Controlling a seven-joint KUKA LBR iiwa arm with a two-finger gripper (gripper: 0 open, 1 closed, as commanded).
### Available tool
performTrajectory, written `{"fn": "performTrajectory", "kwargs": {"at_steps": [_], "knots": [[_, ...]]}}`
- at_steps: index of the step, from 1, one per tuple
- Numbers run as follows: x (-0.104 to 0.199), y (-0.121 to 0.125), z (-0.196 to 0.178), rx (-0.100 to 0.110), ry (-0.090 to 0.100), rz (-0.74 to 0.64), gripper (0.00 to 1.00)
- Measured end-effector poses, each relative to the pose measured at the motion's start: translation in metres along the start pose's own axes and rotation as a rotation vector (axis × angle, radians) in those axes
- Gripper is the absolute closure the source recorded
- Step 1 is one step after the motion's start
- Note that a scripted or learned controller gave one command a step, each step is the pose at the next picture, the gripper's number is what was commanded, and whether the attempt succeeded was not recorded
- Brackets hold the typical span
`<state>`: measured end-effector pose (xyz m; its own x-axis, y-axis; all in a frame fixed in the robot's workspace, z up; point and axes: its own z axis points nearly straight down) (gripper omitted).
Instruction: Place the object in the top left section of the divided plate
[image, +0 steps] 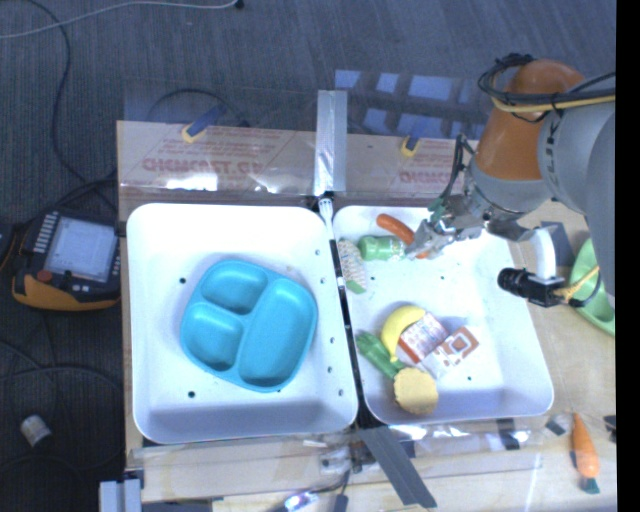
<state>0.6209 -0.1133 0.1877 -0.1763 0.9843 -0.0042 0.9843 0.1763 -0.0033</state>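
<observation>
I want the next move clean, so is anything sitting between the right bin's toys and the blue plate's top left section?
Only the two bins' raised rims where they meet. The plate lies in the left bin with bare sections. The gripper is over the right bin's far end, by the carrot.

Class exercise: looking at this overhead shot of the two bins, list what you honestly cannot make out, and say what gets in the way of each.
1. Pincer: too small and blurred against the clutter to tell open from shut, or whether it grips anything.
2. Orange carrot-like toy: its right end is hidden behind the pincer.
3. Green toy: partly covered by the yellow toy.
4. Packet: print too small to read.
5. Divided plate: all three sections visible.
</observation>
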Motion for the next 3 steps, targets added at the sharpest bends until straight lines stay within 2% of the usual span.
{"fn": "performTrajectory", "kwargs": {"at_steps": [1, 2, 3], "knots": [[-0.001, 0.037, 0.024, -0.002, 0.002, -0.321, 1.00], [-0.003, 0.022, -0.022, -0.002, 0.003, -0.074, 1.00], [0.030, -0.037, -0.025, -0.002, 0.003, -0.229, 1.00]]}}
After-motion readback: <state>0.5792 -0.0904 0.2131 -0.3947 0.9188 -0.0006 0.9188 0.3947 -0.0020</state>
